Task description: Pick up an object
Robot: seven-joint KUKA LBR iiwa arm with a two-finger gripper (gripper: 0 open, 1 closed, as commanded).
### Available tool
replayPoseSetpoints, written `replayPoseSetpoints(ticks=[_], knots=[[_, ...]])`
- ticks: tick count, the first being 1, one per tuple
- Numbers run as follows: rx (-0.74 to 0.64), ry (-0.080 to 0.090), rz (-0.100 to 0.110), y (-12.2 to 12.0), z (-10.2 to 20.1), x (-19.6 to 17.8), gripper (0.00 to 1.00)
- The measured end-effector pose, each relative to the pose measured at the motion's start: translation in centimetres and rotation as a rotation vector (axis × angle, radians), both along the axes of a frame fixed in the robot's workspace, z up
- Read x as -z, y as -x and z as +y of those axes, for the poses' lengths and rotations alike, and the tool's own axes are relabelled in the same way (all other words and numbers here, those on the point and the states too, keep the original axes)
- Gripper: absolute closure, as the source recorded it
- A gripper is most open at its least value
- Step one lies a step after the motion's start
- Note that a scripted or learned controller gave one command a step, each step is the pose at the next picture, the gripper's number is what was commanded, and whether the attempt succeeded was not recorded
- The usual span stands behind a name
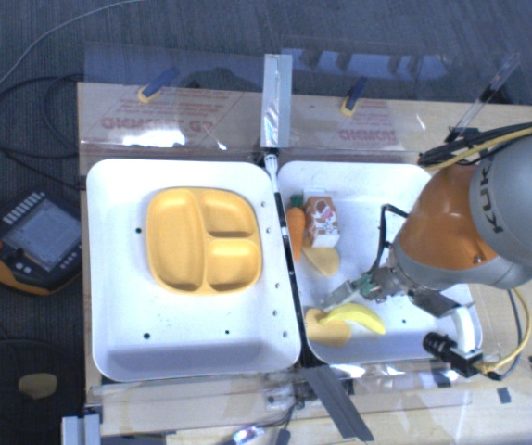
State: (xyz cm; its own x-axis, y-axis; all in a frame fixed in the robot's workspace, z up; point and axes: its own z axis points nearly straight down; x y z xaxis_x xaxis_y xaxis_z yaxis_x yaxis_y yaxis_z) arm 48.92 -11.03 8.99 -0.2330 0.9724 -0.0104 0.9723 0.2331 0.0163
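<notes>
1. Showing part of white lettering, "KU", the arm's grey link (516,202) is cut off at the view's edge.
2. Just beside the gripper (340,295) in the right bin (405,179) lie a banana (357,318), carrot (295,232), small carton (321,222) and pale wedge (323,261).
3. Left bin (118,341) holds a yellow divided tray (204,240).
4. Whether the gripper grips anything: cannot tell.

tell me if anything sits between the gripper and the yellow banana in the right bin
Nothing visible does. The gripper hangs low in the right white bin, just above the curved yellow banana. The pale wedge-shaped piece lies up and aside.
</notes>
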Motion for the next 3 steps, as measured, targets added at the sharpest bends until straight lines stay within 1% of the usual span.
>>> replayPoseSetpoints(ticks=[1,2,3], knots=[[0.096,-0.007,0.020,-6.0,0.4,-1.3,0.00],[0.111,-0.005,0.007,0.2,-1.2,0.1,0.00],[0.176,-0.004,0.005,-8.2,0.7,0.1,0.00]])
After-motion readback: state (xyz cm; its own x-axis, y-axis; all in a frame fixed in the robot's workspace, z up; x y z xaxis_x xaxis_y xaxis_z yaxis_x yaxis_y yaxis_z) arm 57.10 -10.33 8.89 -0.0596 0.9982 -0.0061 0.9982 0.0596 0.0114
